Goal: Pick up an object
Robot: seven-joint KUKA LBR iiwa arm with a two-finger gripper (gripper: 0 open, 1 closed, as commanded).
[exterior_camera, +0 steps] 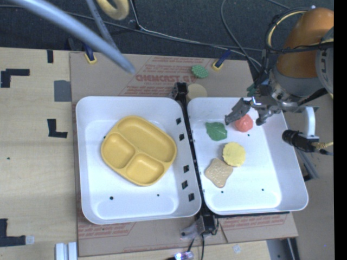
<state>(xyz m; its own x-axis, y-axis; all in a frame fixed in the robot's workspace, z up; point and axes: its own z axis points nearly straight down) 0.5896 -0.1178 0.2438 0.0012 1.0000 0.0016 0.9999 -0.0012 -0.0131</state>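
Several small food-like pieces lie in the right bin [271,188]: a red piece [244,124] at the back, a green piece [216,130], a round yellow piece [234,154] and a tan piece [218,172]. My gripper [244,120] hangs over the back of this bin, directly above the red piece. It is open, with one dark finger [235,114] to the left of the red piece and the other to its right. The red piece rests on the bin floor, partly covered by the gripper.
The left bin [92,123] holds a yellow divided plate [139,149]. A small green object [199,70] and a pale round one [197,91] lie on the cardboard behind the bins. Cables and a black fitting [295,138] hang at the right bin's right rim.
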